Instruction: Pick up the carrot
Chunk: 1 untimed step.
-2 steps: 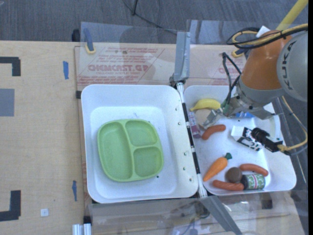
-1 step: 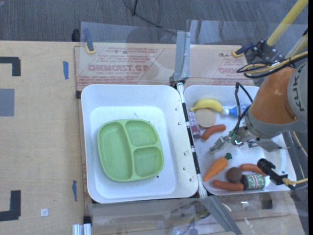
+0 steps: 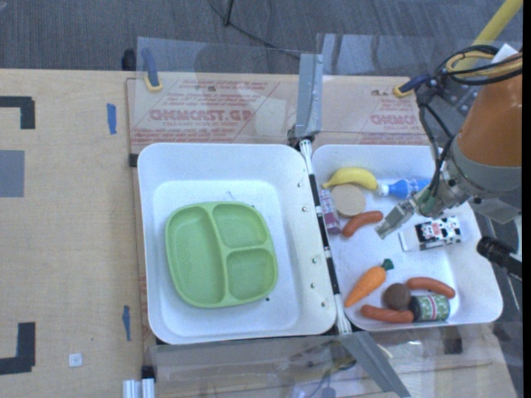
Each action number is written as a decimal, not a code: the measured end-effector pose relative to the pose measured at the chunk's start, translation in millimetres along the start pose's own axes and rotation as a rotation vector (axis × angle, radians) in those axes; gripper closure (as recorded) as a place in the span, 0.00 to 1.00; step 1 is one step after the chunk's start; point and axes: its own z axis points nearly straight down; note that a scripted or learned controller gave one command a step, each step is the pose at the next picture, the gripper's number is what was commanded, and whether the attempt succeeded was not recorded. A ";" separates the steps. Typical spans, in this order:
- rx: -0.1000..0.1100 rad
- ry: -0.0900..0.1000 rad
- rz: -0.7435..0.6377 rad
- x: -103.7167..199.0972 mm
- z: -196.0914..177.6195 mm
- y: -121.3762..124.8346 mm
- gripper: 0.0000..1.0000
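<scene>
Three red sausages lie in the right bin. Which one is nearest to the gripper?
The sausage beside the round cracker, just left of the gripper. The other two lie at the bin's near edge, beyond the carrot.

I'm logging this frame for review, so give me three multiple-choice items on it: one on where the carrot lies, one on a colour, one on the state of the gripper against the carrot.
1. Where does the carrot lie?
A. in the right bin
B. on the green tray
C. on the bare bench

2. What colour is the divided tray in the left bin?
A. red
B. green
C. blue

3. How does the gripper stand to the carrot?
A. it holds the carrot aloft
B. it presses the carrot onto the tray
C. it is apart from the carrot, nearer the upper sausage

Answers: 1 A, the carrot rests on the floor of the right bin. 2 B, the tray is light green. 3 C, the gripper sits by the sausage, with bare bin floor between it and the carrot.
</scene>
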 end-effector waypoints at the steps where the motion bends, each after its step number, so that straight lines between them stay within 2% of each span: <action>1: 0.001 0.001 0.041 3.0 137.6 -35.7 0.00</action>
